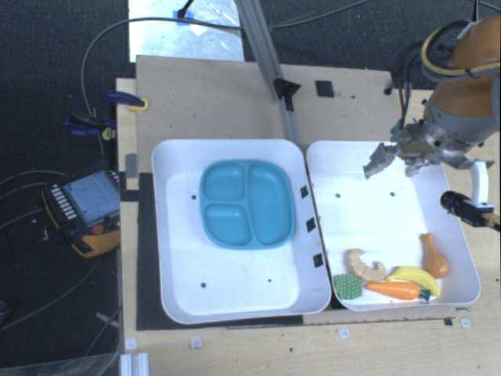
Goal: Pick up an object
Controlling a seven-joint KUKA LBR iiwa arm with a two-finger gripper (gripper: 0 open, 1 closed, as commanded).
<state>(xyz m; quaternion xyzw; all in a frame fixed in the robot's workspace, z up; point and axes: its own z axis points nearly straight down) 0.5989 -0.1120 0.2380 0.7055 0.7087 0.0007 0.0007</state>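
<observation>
Several small toy foods, among them a yellow plastic banana [413,276] and an orange plastic carrot [394,290], crowd the right white bin's [352,210] near corner. The gripper [398,158] hangs well apart, fingers spread, holding nothing; that tight clustering could spoil a clean grasp.

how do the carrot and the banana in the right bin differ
The carrot is orange with a green tip at its right end; the banana is yellow. The carrot lies nearly straight, nearer the bin's front rim, while the banana curves and sits just behind it. Both are small toy foods lying flat, side by side, in the front right corner of the right bin.
</observation>
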